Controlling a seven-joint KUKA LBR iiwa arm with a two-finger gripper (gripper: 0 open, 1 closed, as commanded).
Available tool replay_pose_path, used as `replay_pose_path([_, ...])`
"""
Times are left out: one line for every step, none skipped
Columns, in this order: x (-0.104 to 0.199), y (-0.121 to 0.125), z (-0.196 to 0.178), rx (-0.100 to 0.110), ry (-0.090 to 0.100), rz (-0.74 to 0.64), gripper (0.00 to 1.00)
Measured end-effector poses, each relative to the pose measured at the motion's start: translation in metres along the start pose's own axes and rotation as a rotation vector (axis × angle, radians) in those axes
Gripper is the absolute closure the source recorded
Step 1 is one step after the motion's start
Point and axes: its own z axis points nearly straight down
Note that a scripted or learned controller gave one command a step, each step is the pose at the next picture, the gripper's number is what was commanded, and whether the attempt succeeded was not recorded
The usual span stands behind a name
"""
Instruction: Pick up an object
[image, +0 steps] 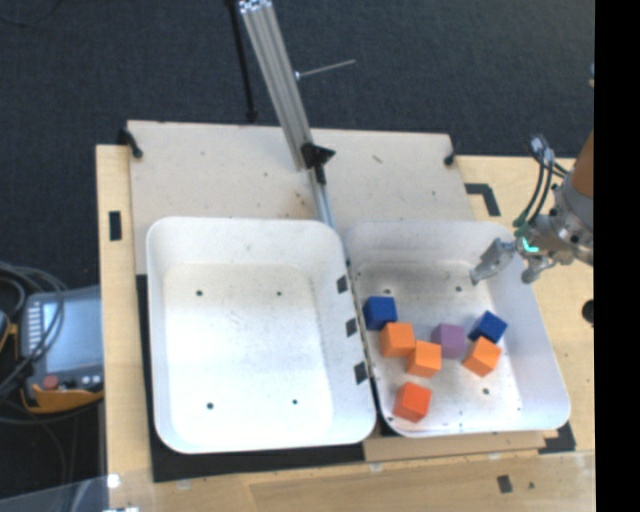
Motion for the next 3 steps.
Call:
replay_pose_path([0.0, 0.001, -0.002, -0.003, -0.001, -0.001, 0.0])
replay_pose_path([-0.011, -0.005, 0.048, 0.002, -0.003, 0.004, 0.0])
replay_pose_path([-0.007, -0.014, 0.1, 0.001, -0.002, 0.003, 0.0])
